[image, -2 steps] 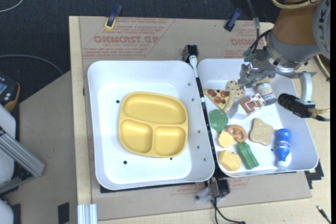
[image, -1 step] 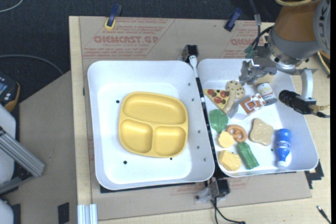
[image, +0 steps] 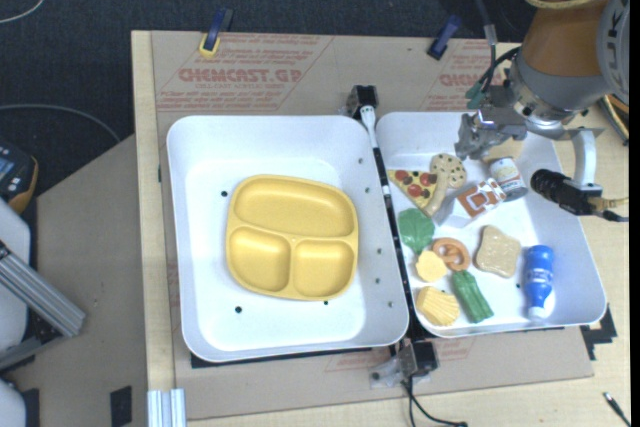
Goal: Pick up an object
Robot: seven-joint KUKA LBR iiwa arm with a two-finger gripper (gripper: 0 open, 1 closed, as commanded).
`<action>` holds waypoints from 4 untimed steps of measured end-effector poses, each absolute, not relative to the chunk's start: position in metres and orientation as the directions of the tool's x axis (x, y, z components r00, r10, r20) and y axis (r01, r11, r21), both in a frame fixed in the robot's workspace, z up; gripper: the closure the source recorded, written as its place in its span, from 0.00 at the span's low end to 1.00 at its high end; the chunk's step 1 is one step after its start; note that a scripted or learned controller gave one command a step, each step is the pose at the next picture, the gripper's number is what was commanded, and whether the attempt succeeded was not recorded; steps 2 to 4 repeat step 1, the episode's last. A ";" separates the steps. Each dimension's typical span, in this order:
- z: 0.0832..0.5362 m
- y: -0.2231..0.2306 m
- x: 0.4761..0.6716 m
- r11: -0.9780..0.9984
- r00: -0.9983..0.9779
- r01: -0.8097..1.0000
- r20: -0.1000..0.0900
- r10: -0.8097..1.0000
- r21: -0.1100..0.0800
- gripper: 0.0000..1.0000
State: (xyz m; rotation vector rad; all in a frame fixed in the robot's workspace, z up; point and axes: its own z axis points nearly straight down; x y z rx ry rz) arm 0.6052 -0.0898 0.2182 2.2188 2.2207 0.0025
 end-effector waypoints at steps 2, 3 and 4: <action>0.232 -0.081 0.600 0.002 -0.002 1.000 0.000 1.000 0.004 1.00; 0.232 -0.081 0.600 0.002 -0.002 1.000 0.000 1.000 0.004 1.00; 0.232 -0.081 0.600 0.002 -0.002 1.000 0.000 1.000 0.004 1.00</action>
